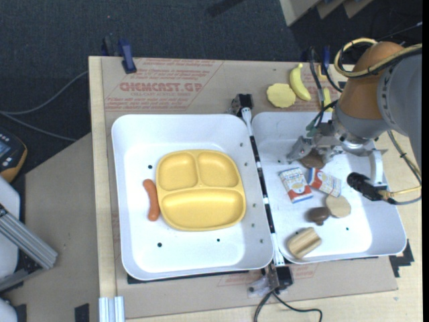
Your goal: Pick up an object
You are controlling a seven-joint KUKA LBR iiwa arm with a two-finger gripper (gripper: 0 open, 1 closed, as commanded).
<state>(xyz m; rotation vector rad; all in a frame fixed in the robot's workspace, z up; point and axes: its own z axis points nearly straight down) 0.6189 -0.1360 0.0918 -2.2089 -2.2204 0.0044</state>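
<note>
In the left bin (127, 180) a hot dog (151, 199) lies just beside a yellow divided plate (200, 190). In the right bin (375, 237), going rightward, sit a small carton (294, 183), a tan block (303, 242), a brown lump (318, 215) and a pale round piece (338, 207). The gripper (312, 147) is low over that bin's upper part; whether it is spread or pinching cannot be told. A banana (300, 82) and yellow slice (281, 95) lie on the desk (167, 86) behind.

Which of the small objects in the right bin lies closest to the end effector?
The brown piece directly under the end effector at the bin's upper part; the small carton, round cookie and bread roll lie lower down.
</note>
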